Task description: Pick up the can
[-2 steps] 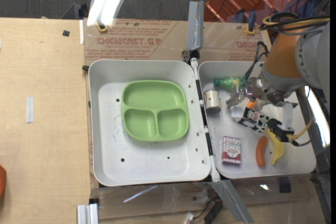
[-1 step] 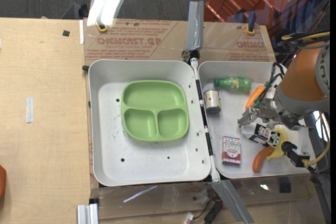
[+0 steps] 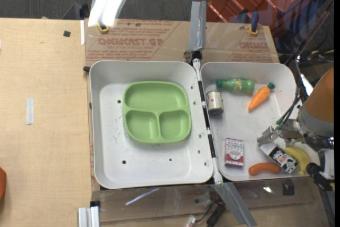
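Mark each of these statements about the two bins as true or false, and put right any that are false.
1. The can lies in the right bin, close to the wall it shares with the left bin. True.
2. The green divided plate is in the right bin. False: it sits in the left bin.
3. The gripper holds the can. False: it is over the right bin's near right part, well apart from the can.
4. The carrot lies to the right of the green bottle. True.
5. The small red carton lies nearer the camera than the can. True.
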